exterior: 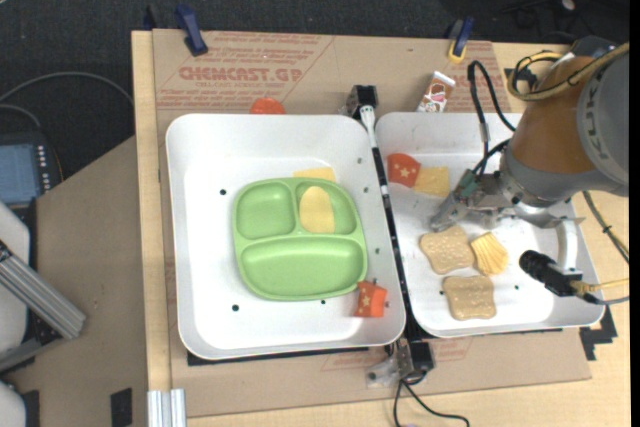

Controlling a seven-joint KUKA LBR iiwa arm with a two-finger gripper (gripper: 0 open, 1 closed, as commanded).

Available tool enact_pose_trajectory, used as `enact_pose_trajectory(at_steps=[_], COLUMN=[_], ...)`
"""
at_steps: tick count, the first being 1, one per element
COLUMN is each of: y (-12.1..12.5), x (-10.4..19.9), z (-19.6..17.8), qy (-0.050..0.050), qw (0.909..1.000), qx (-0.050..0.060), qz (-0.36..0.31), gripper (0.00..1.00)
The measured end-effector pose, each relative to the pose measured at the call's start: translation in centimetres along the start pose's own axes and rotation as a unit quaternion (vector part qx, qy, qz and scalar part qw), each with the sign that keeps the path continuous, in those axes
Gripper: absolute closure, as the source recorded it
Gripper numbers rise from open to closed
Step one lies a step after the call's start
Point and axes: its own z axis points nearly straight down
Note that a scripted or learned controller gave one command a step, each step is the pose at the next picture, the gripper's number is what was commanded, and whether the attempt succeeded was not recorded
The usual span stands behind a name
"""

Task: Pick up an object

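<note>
Seen from the fixed camera above the bench, two shallow white bins are set side by side on a brown board. In the left bin (200, 215) a green divided plate (298, 240) is laid flat, with a pale yellow piece (316, 209) resting in its upper right compartment. A second yellow piece (314, 175) is seen just beyond the plate's top edge, and a small orange block with a star (370, 299) is placed against the plate's lower right corner.

In the right bin (500, 320) a red piece with a star (403, 170) is found touching a yellow wedge (433, 180). Lower down, two toast-like slices (447, 250) (469, 296) are laid near each other, with a ridged yellow crisp (489, 253) just beside the upper slice.

The grey and orange arm (560, 140) is reached in from the right, and its gripper (462, 205) is lowered over the right bin, between the wedge and the upper slice. Whether the pincer is released or clenched cannot be told, and nothing is seen grasped in it. A small carton (436, 93) is left on the board behind the right bin.
</note>
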Motion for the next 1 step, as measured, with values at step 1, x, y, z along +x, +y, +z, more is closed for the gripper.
enact_pose_trajectory(at_steps=[1], y=[10.33], x=[-2.29], z=[0.08], qy=[0.004], qw=[0.9998], qx=[0.018], qz=[-0.007], gripper=[0.0])
